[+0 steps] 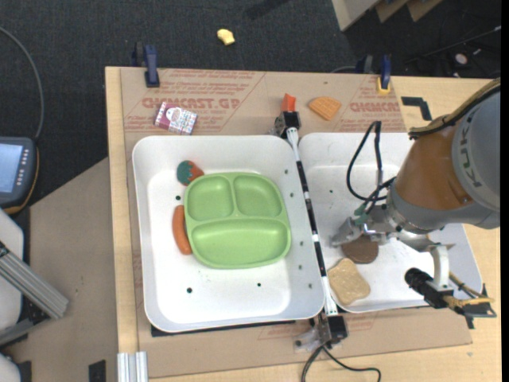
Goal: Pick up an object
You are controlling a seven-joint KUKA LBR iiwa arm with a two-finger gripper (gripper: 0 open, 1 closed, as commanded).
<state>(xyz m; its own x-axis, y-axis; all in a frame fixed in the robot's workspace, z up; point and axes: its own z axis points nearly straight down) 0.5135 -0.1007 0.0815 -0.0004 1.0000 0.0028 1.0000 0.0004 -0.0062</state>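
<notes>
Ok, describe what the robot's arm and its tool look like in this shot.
The arm is bulky and rounded: a light grey shell with dark lettering on it, then a wide orange band above the wrist. A black cable loops along its side down to the wrist. The tool is a small grey metal piece with a touch of green at its base.

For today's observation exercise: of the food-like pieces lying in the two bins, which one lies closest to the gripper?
The dark brown round piece in the right bin, directly at the gripper. The tan slice lies farther toward the front.

"KUK" on arm (457,165)
</notes>
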